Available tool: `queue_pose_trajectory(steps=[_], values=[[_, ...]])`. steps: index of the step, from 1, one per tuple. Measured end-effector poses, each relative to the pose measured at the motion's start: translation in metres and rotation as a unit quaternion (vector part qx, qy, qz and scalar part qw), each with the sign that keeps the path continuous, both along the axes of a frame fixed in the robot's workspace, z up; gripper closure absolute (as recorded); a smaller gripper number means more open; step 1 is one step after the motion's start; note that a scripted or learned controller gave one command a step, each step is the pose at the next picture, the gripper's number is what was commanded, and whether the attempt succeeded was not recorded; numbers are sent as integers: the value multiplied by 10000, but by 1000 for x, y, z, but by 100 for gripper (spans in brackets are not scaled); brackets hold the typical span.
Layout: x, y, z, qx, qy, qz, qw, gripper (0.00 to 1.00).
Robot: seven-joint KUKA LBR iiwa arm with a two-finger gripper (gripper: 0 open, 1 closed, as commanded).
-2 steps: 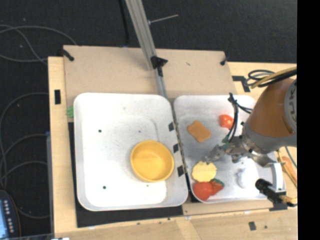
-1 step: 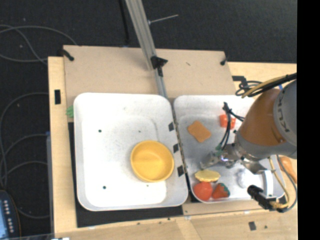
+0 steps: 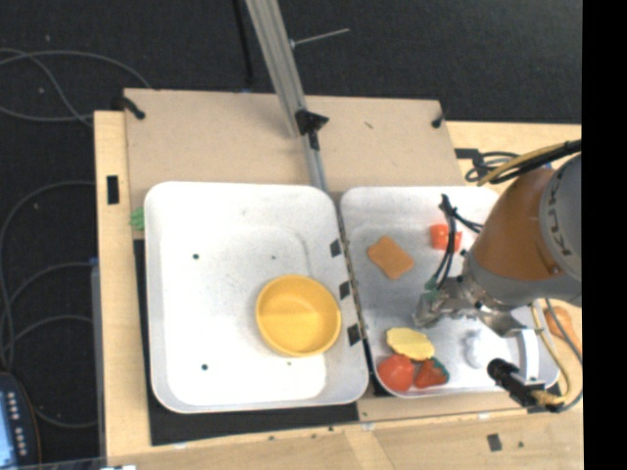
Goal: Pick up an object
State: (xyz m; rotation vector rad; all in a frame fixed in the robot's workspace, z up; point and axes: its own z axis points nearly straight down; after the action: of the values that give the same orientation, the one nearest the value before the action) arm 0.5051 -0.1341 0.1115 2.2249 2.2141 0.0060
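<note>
Right bin (image 3: 392,204), near edge — a red tomato-like piece (image 3: 397,371) with a second red piece with green (image 3: 431,375) at its 3 o'clock, and a yellow banana-like piece (image 3: 409,342) touching them at 12 o'clock. Gripper (image 3: 438,306) low over the bin floor at the yellow piece's 1 o'clock; whether it is open, or holds anything, cannot be told. Farther back — an orange flat block (image 3: 390,258), a small red-orange item (image 3: 441,234) at its 2 o'clock; left bin (image 3: 196,223) with a yellow bowl (image 3: 297,314).

Bench (image 3: 245,135): left white bin (image 3: 196,223) & right white bin (image 3: 392,209) side by side, touching.
</note>
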Motion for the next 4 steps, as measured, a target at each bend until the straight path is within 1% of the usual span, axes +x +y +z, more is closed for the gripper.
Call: queue_pose_trajectory(steps=[1, 3, 4], values=[[-6, 3, 56, -6, 13, 37, 10000, 100], [-5, 6, 148, -11, -14, 47, 10000, 100], [23, 40, 147, -1, 10, 61, 10000, 100]])
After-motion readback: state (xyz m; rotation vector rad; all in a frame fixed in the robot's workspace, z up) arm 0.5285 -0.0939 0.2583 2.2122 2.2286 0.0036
